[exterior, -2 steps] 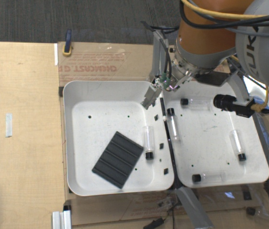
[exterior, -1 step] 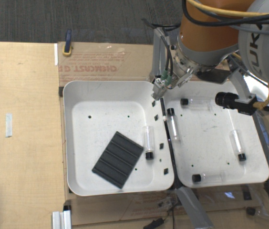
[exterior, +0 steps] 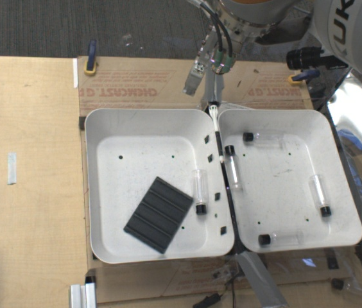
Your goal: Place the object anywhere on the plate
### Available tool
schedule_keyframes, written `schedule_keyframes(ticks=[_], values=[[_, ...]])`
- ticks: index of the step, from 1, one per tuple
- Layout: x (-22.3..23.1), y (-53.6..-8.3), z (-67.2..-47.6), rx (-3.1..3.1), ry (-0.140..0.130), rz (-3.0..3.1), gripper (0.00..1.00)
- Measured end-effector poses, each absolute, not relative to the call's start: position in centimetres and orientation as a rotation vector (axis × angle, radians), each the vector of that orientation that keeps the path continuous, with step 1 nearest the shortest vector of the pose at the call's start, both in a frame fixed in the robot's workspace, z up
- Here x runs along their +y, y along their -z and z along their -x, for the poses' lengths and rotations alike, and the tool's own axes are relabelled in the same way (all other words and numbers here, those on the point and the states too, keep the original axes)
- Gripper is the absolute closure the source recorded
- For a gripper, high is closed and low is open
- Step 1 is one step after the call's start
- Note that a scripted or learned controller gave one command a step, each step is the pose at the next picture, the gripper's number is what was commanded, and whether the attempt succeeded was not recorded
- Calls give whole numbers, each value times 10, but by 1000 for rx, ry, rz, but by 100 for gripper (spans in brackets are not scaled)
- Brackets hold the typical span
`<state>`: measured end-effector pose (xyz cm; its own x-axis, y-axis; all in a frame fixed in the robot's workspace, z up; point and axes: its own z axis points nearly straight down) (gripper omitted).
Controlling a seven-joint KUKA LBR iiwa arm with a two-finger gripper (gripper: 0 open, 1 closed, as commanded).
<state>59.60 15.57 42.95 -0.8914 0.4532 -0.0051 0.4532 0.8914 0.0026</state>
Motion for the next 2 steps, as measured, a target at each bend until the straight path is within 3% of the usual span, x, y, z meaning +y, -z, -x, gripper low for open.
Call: schedule_keyframes(ticks=[1, 2], values=[[209, -442, -607, 3110, -2, 415, 100], [228, -441, -660, 3037, -2, 791, 100]])
